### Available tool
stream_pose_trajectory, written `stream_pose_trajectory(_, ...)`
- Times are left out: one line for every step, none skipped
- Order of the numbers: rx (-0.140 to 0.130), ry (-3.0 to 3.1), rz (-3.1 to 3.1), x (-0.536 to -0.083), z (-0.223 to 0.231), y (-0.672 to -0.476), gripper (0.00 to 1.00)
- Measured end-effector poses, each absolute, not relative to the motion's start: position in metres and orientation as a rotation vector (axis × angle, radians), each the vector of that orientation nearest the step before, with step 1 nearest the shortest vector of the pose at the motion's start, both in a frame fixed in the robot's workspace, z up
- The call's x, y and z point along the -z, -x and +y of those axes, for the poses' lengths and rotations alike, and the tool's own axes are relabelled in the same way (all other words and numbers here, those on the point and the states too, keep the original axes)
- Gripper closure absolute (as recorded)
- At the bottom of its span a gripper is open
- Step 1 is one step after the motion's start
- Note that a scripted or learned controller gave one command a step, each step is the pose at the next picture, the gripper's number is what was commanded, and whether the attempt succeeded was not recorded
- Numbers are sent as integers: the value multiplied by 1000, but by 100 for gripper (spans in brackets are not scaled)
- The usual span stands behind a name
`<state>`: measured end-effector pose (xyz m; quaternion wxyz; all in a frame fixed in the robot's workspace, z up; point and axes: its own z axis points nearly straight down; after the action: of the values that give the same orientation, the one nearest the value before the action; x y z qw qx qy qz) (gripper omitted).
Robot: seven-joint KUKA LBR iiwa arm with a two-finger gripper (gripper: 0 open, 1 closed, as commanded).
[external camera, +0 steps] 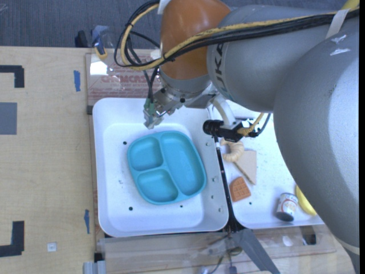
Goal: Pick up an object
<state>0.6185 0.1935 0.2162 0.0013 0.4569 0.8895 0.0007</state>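
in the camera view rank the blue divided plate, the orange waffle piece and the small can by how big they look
1. blue divided plate, by far the largest
2. and 3. orange waffle piece and small can: they look too alike to rank

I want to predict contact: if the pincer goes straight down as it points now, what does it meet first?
Probably the left bin's white floor, just beyond the blue divided plate's upper-left rim; the pincer may clip that rim, depth is unclear.

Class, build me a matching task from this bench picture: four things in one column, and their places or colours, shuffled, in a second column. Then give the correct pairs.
Things:
1. divided plate
2. small can
3. waffle-patterned piece
4. gripper

Places or colours:
A. orange, in the right bin
B. above the left bin's far edge
C. light blue, in the left bin
D. near corner of the right bin, beside a yellow object

Pairs: 1-C, 2-D, 3-A, 4-B
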Motion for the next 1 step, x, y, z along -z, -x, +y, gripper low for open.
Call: stream_pose_trajectory(-5,-1432,2792,-252,150,-568,100)
